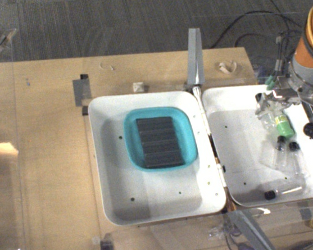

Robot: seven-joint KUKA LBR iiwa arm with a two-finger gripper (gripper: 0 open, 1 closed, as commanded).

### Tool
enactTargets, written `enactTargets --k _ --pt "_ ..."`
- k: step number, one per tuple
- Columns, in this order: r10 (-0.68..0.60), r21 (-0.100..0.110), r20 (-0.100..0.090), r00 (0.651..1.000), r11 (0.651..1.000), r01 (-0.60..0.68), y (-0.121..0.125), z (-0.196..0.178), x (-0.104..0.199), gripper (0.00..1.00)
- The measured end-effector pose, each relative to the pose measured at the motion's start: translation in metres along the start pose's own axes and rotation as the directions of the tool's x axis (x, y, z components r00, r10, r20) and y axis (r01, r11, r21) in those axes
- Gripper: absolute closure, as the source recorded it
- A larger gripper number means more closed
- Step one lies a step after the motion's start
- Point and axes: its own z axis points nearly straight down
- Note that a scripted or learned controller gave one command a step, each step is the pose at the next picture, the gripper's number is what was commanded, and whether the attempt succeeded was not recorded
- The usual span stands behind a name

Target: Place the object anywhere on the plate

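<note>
Claw (285, 134) over right bin (237, 185), green object (284, 127) beneath, teal plate (187, 132) in left bin (117, 200)

Bright, even overhead light; soft and slightly grainy throughout. Glare patches lie on the counter (44, 180) left of the left bin (115, 206), whose inner walls cast soft grey shadows.

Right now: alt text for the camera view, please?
The gripper hangs over the right bin, with a green object between its clear fingers. In the left bin lies a teal plate carrying a dark ridged block.
</note>
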Motion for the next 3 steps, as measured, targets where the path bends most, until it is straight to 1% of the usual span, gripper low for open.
enactTargets --k 1,2,3 --pt "-0.030 0.005 -0.001 1.000 1.000 0.030 -0.068 0.079 0.061 1.00" --pt "-0.030 0.004 -0.001 1.000 1.000 0.030 -0.068 0.078 0.060 0.00" --pt "0.048 0.000 -0.001 0.999 0.999 -0.048 -0.096 -0.043 0.098 0.00"
